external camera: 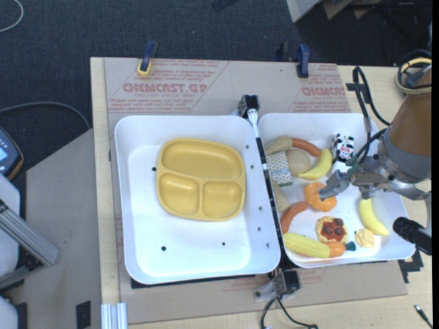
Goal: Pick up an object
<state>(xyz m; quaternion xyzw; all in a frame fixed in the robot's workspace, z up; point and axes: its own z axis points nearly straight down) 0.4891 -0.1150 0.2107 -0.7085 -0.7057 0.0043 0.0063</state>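
In the camera view, the two-finger gripper [336, 186] hangs low over the right-hand shallow white plastic bin [405, 252], reaching in from the right on the grey arm with its orange band. Its tip sits directly over a small rounded orange plastic toy fruit [318, 196], which lies right under and just to the left of the fingers. Whether the fingers stand apart or together I cannot tell; the dark metal blurs into the fruit at this angle, and nothing shows plainly between them.

Just above the gripper lies a curved yellow plastic banana [318, 165], and beyond that a red-orange plastic sausage [306, 145]. Right beside the wrist, upward, stands a little black-and-white cow figure [343, 147]. Below the gripper sits a small pastry topped with red berries [331, 229], with a yellow plastic corn cob [306, 245] further down-left. A second yellow banana [372, 216] lies down-right. Well away to the left, in the other bin, rests a yellow three-compartment plastic plate [201, 179].

The orange fruit looks light, hollow and rigid, with a smooth, probably slippery skin. Its rounded body would likely squirt out of an off-centre pinch, so I judge the best hold is across its widest middle.
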